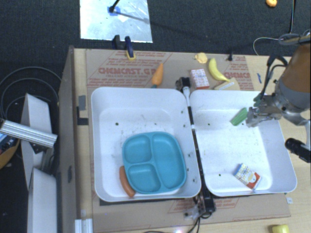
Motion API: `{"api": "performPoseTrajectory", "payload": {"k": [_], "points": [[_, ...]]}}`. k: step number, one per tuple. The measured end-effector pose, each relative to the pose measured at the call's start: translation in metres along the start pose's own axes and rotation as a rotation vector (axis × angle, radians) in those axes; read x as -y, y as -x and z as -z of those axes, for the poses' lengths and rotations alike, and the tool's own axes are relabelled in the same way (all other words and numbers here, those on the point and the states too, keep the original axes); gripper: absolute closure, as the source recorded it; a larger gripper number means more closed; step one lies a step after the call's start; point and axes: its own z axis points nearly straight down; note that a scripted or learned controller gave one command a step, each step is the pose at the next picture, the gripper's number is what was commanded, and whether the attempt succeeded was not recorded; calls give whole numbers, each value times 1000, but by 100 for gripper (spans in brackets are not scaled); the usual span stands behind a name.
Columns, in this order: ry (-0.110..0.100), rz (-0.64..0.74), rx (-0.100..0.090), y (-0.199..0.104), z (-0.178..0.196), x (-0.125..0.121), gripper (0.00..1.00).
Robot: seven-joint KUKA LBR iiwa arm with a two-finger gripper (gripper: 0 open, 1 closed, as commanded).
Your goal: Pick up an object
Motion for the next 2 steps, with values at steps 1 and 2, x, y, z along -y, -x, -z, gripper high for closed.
{"api": "performPoseTrajectory", "payload": {"k": [1, 2], "points": [[-5, 0, 0, -24, -6, 30, 100], [2, -6, 3, 22, 18, -1, 100]]}}
